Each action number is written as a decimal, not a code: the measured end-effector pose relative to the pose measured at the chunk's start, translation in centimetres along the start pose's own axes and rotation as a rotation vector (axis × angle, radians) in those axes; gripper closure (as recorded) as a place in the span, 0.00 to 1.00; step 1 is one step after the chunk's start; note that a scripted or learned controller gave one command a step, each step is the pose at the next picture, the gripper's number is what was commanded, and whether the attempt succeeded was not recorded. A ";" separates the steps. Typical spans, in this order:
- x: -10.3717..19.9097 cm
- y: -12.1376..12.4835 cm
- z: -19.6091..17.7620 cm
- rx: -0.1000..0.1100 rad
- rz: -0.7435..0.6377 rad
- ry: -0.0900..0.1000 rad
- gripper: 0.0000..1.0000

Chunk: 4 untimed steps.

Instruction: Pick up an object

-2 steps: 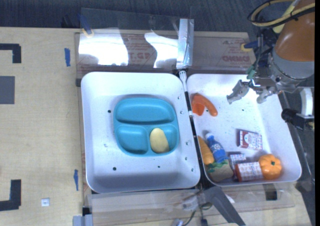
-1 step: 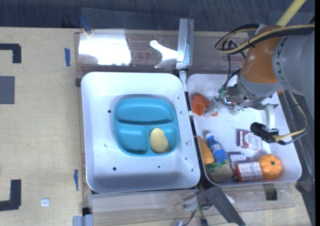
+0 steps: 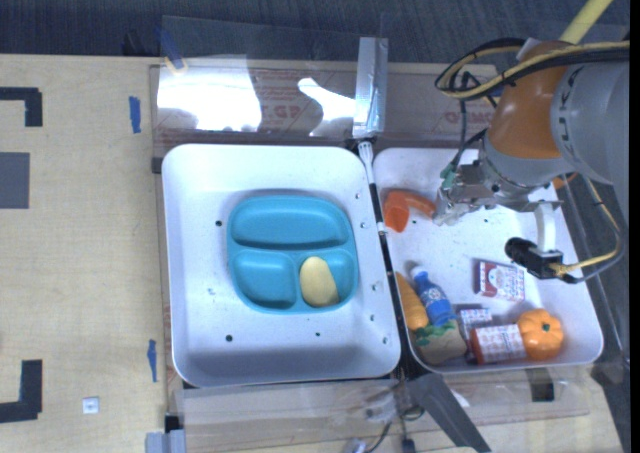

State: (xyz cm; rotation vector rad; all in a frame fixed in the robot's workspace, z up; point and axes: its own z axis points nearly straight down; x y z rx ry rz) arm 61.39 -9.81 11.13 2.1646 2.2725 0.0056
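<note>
Camera view: the gripper [image 3: 452, 203] hangs low in the right bin [image 3: 590, 341], toward its eleven o'clock corner, and whether its fingers are spread or pressed together I cannot tell. The orange object [image 3: 407, 209] lies just beside them at nine o'clock, against the bin's left wall. Risk here, I'd judge: the wall crowds that piece, so a finger could strike the rim or nudge it away. Over in the left bin [image 3: 190, 241], a yellow item [image 3: 318, 281] sits in the blue tray [image 3: 270, 241].
</note>
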 end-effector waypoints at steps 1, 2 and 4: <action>0.0 0.0 0.1 0.001 0.000 0.000 0.00; -1.2 5.0 2.4 0.020 0.035 0.003 0.00; 5.2 5.9 -7.9 -0.006 0.013 0.001 1.00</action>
